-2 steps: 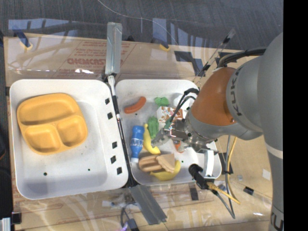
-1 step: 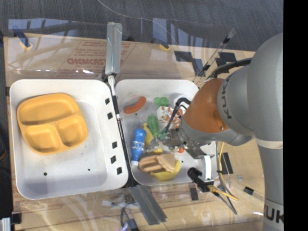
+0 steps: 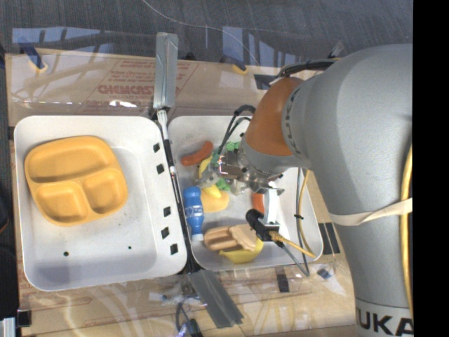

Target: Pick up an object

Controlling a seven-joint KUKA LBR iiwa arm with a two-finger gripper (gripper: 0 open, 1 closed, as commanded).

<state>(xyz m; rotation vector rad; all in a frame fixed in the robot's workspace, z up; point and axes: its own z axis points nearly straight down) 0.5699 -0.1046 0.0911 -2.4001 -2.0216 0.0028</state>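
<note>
1. Reaching down into the right bin (image 3: pixel 309 248), the arm (image 3: pixel 330 118) puts its tool (image 3: pixel 242 176) low over the cluster of small toys near the bin's middle; this looks like the approach or closing stage of a pick, with nothing yet lifted.
2. Whether the tool is apart or together cannot be told, since the wrist and its cables cover it.
3. Judged from its position, the likeliest target is the yellow item (image 3: pixel 215 199) with a green piece (image 3: pixel 223 184) just beside it, both right under the wrist.
4. Other candidates lie near: a red sausage (image 3: pixel 197 154) towards the bin's far-left part, a blue bottle (image 3: pixel 193 210) along the left wall, and a tan bread-like piece (image 3: pixel 231 239) resting on a yellow object (image 3: pixel 242 255) at the near edge.
5. The next move would call for a firm closure on one toy and a straight lift clear of its neighbours, which crowd close together.
6. A yellow divided tray (image 3: pixel 74 179) sits in the left bin (image 3: pixel 91 262) on the surface, well apart.
</note>
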